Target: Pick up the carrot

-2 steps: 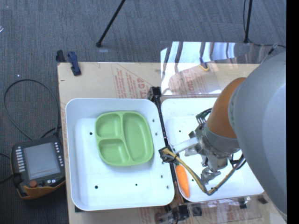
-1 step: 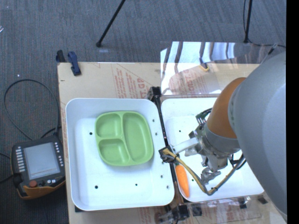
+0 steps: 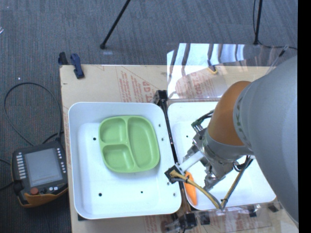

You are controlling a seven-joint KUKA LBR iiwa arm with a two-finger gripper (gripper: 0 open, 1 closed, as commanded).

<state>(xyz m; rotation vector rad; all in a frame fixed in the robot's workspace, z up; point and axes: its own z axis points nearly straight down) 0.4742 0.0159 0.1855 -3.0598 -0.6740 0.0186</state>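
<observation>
The carrot (image 3: 191,192) is a small orange piece lying in the right bin (image 3: 252,191), close to its front-left corner. My gripper (image 3: 209,177) hangs low over that bin, just right of the carrot and slightly above it. The grey wrist and its orange band cover most of the gripper from above. Nothing shows between the gripper and the carrot that tells of a hold.
The left bin (image 3: 82,178) holds a green divided plate (image 3: 129,143) with three compartments. The arm covers much of the right bin. A blue clamp (image 3: 76,65) sits at the bench's back left corner, and a handheld control pendant (image 3: 40,170) lies on the floor to the left.
</observation>
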